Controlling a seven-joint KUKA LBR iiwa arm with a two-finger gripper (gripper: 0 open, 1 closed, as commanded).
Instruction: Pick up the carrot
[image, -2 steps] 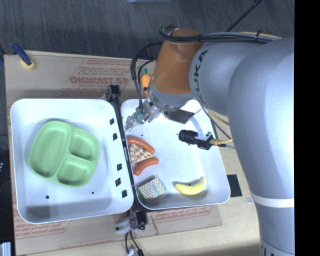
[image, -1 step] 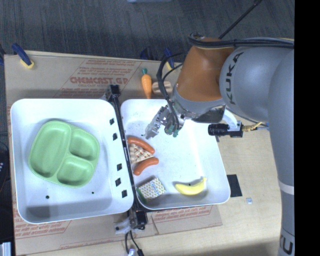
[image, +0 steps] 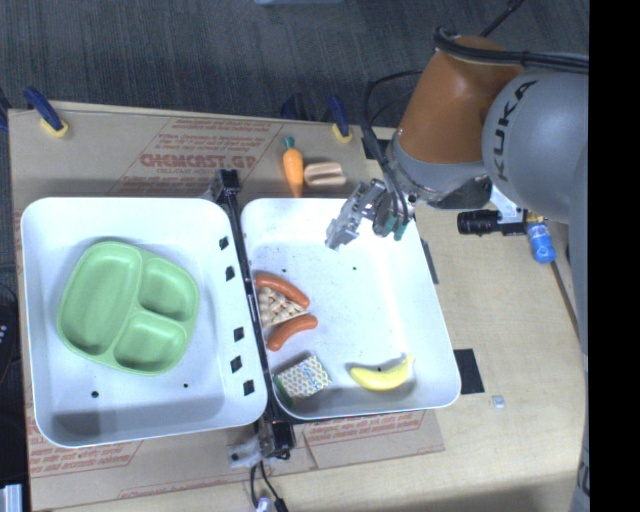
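Carrot (image: 292, 169) lies on the counter (image: 500, 300) just behind the right bin (image: 425, 290), left of my pincer (image: 345, 230), which hangs empty and parted, I see.

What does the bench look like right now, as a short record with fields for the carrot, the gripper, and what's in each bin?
carrot: on the cardboard behind the right bin, outside it, beside a hot dog bun
gripper: over the right bin's back part, apart from the carrot, holding nothing
left bin: green divided plate
right bin: two sausages, a waffle piece between them, banana, patterned block
task state: carrot not yet picked up
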